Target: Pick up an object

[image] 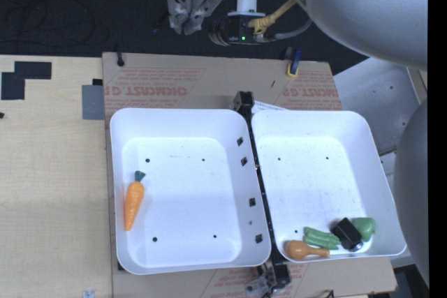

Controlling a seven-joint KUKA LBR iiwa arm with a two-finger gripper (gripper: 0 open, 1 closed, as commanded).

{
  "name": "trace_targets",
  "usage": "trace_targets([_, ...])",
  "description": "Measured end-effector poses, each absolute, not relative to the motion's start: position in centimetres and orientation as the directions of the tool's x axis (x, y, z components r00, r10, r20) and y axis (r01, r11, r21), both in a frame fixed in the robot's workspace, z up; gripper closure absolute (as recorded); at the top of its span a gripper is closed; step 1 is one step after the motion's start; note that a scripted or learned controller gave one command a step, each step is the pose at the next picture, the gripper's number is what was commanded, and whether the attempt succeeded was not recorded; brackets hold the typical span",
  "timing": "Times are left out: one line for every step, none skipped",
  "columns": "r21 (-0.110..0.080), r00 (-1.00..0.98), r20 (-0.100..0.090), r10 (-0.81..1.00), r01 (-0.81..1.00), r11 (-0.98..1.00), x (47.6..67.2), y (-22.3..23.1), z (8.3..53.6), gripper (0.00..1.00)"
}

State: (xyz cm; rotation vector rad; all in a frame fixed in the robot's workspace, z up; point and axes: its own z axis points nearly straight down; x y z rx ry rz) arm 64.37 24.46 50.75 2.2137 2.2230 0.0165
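Pincer (190,14) hangs high over the desk's far edge; can't tell its finger state. Carrot (133,201) hugs left bin (178,123) wall; 4 toys (334,239) crowd right bin (314,123) corner. Risks: wall collision, slipping, multi-object grab.

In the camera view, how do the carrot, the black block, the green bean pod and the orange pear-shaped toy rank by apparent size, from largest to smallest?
1. Carrot, clearly the longest.
2. Orange pear-shaped toy and green bean pod: they look alike, so I do not rank them.
3. Black block, the smallest, though it partly covers other toys.
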Motion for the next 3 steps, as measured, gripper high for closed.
trace_targets([-0.014,0.003,-0.006,1.000,1.000,-0.004,64.3,20.6,40.5,1.00])
trace_targets([0.009,-0.008,0.006,1.000,1.000,0.008,58.8,24.6,54.6,1.00])
trace_targets([-0.011,0.003,-0.006,1.000,1.000,-0.003,63.9,22.6,43.5,1.00])
